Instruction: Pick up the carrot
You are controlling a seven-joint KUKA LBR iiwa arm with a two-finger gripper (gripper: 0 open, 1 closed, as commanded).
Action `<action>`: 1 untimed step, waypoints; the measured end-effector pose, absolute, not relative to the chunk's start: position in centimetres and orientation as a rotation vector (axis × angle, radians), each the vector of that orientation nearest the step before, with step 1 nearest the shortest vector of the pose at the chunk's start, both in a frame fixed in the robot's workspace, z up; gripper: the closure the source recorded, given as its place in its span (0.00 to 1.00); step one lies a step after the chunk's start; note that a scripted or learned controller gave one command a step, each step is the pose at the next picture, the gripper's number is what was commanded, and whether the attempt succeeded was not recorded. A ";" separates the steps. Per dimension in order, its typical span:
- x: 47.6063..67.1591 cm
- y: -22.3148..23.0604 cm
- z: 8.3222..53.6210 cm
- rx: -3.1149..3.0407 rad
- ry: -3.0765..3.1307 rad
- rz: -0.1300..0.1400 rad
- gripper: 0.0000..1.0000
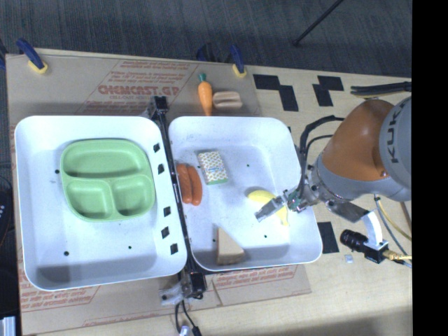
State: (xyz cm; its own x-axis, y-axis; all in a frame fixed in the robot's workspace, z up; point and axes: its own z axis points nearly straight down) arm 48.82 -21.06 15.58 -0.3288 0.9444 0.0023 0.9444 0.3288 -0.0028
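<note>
Lying outside bins: carrot [204, 96], on cardboard sheet [126, 89] behind right bin [280, 133], just beside bun [227, 101]. Not yet picked up; all of task left. Gripper [269, 208] low in right bin, next to yellow item [260, 197], well apart from carrot; open or closed — can't tell. Sheet print reads "CHEMCAST GP", approx.

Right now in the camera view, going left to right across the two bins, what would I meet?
Green divided plastic tray → pair of orange-red sausages → patterned rectangular packet → yellow banana-like piece → end effector.
</note>
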 end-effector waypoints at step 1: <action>56.2 -21.0 9.1 -1.771 -2.591 0.002 0.00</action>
State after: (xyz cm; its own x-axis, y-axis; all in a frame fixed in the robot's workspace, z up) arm 56.20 -21.04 9.12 -0.3629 0.9318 0.0017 0.9318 0.3629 -0.0027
